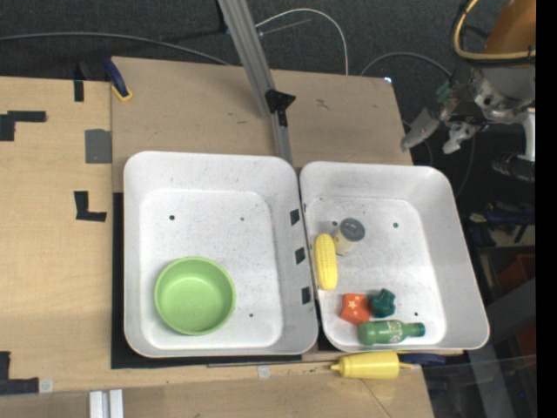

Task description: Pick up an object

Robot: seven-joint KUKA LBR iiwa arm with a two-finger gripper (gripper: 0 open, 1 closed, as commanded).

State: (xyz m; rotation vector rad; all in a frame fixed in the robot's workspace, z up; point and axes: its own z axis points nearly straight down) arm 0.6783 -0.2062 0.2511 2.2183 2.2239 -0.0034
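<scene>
The right bin (435,198) holds several small objects. A yellow corn cob (325,261) lies near its left wall. Just behind the corn stands a small jar with a grey lid (349,232). An orange-red piece (353,307), a dark green piece (382,302) and a lying green bottle (389,331) cluster at the front. My gripper (438,136) hangs beyond the right bin's far right corner, above the bench edge and well apart from all the objects. Its fingers are spread open with nothing between them.
The left bin (148,190) has a light green bowl (195,295) in its front left part. A yellow squeeze bottle (369,366) lies outside the bins, against the right bin's front rim. A slanted metal pole (252,50) crosses behind the bins.
</scene>
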